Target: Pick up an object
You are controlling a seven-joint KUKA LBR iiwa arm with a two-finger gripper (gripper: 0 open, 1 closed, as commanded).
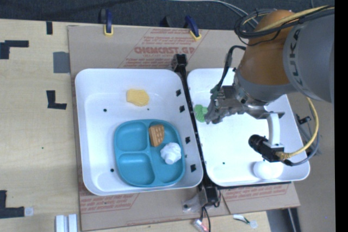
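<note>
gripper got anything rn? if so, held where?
Cannot tell. The gripper sits low in the right bin, right beside a small green object by the divider; nothing is visibly between its fingers.

1. Green object [200, 113] at the right bin's [239, 168] left wall: partly covered by the gripper [213, 116], shape and kind can't be told.
2. Gripper fingertips: dark and small at frame center-right, gap between them unreadable.
3. Arm [288, 57]: cut off by the right frame edge; its bulk hides the right bin's upper right part.
4. White round thing [267, 170] in the right bin's lower right corner: partly behind a black fitting [262, 148], identity unclear.
5. Brown item [156, 135] on the blue tray [133, 168]: too small to identify.
</note>
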